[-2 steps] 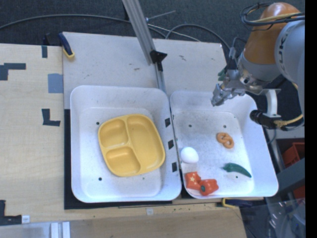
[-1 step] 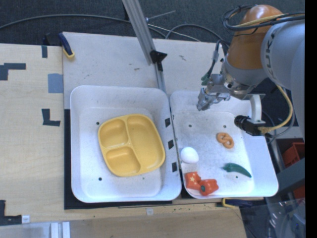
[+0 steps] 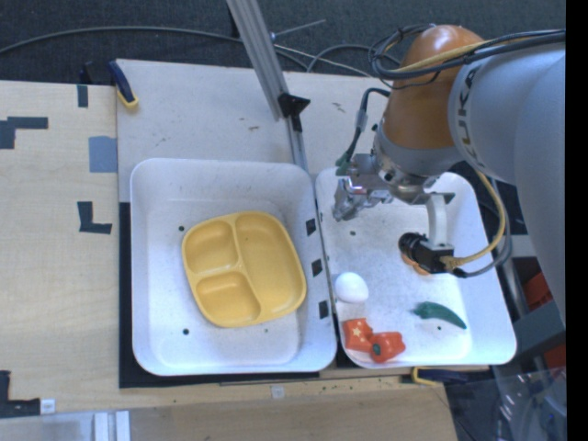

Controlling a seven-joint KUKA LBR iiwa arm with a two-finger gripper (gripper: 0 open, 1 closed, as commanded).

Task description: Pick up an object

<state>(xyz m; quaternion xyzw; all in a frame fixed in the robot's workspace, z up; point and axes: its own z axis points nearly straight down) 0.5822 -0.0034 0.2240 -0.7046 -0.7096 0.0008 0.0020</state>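
Gripper (image 3: 349, 200) over the right bin's (image 3: 487, 338) upper-left area; finger state cannot be told. Nothing visibly held. Right bin holds white egg (image 3: 351, 288), orange-red toy (image 3: 372, 338), green pepper (image 3: 439, 313). Yellow divided plate (image 3: 243, 267) in left bin (image 3: 156, 246).

Robotics lab: taped bench (image 3: 55, 246), white bins (image 3: 147, 246), loose cables (image 3: 165, 33).

Arm body (image 3: 514, 108) covers right bin's (image 3: 487, 338) far corner and runs off frame right; pincer (image 3: 347, 200) finger spacing too small to resolve.
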